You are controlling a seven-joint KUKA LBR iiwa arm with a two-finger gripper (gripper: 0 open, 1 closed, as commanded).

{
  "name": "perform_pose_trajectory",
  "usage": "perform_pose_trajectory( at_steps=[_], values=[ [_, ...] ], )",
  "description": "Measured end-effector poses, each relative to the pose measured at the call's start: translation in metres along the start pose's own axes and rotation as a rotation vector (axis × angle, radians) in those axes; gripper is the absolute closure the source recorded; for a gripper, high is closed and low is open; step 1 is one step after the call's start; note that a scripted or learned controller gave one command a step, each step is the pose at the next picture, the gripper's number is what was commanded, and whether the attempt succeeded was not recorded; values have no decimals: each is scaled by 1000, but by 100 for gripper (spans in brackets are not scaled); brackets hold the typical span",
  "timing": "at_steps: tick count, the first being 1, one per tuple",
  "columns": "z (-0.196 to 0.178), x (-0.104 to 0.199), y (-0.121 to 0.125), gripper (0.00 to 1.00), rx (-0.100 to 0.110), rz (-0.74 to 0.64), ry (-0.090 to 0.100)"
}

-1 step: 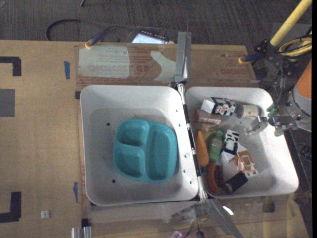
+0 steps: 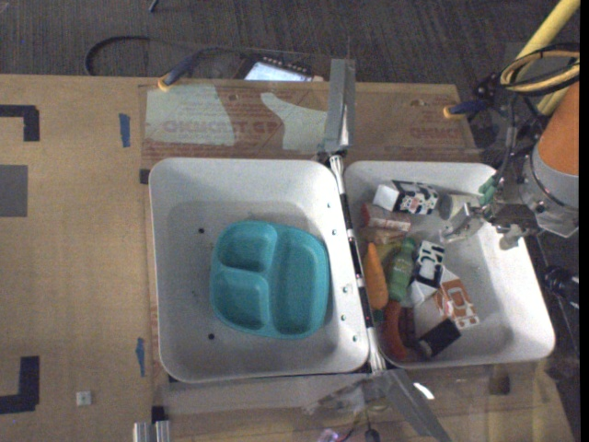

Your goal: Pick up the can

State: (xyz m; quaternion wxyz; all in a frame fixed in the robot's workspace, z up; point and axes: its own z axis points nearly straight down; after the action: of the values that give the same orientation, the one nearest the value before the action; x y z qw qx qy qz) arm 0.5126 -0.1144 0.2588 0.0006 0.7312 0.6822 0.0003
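The can (image 2: 386, 217), a small cylinder with a reddish label, lies on its side near the left wall of the right bin (image 2: 515, 288), just below a black-and-white box (image 2: 411, 197). My gripper (image 2: 483, 230) hangs over the right bin's upper middle, to the right of the can and apart from it. Its fingers (image 2: 458, 226) stand open with nothing between them.
Below the can lie an orange carrot (image 2: 375, 279), a green bottle (image 2: 400, 270), a black-and-white pack (image 2: 429, 263), an orange-and-white box (image 2: 458, 304) and a black block (image 2: 440, 337). The left bin (image 2: 184, 201) holds a teal divided plate (image 2: 271, 279).
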Motion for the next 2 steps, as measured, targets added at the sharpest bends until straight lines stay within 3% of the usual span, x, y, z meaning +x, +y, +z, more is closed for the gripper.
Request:
perform_pose_trajectory(
  at_steps=[1,2],
  values=[
    [160,21,43,0,0,214,1],
    [173,-22,91,0,-1,396,0]
  ],
)
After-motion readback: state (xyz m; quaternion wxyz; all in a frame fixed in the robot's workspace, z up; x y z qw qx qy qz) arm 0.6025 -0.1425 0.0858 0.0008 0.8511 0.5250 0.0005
